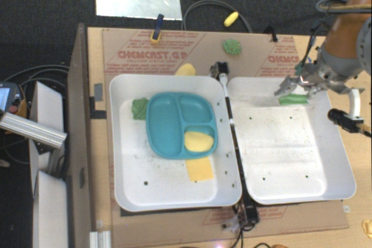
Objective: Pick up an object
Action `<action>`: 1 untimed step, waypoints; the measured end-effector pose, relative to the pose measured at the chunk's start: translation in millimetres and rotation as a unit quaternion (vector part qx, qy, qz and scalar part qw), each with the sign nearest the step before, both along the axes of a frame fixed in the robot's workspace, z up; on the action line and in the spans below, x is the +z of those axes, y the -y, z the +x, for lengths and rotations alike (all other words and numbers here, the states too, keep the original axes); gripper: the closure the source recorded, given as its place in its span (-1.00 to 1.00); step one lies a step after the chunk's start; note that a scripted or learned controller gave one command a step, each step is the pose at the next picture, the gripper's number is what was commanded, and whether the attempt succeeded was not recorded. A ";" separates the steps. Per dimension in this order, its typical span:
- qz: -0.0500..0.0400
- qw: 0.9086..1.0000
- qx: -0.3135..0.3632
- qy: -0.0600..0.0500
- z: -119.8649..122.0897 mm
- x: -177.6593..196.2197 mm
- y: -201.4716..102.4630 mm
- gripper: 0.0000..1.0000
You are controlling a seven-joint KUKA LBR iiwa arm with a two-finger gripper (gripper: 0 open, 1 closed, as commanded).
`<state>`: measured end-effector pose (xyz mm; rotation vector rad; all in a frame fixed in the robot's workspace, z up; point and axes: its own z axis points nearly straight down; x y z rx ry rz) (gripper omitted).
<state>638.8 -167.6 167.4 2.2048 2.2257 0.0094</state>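
Note:
A long green object (293, 100) lies in the right bin (290, 183) close to its far rim. My gripper (299, 89) hangs right over it at the bin's far right, fingers spread and open, one to each side of the green piece. Nothing is lifted between them. The left bin (131, 183) holds a teal divided plate (174, 122) with a yellow rounded object (199, 141) in its near right compartment. A flat yellow slice (200, 169) lies just in front of the plate, and a green leafy piece (139, 108) sticks out at its left.
Another yellow object (186, 71) rests at the left bin's far rim. A round green item (232, 47) sits on the cardboard behind the bins. A black divider bar (231, 125) runs between the bins. The orange-banded arm (346, 38) stands over the right bin's far corner.

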 end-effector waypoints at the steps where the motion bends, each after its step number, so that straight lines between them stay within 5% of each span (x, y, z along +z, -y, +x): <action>1: 0.002 1.000 0.000 -0.004 -47.8 33.3 -74.2 1.00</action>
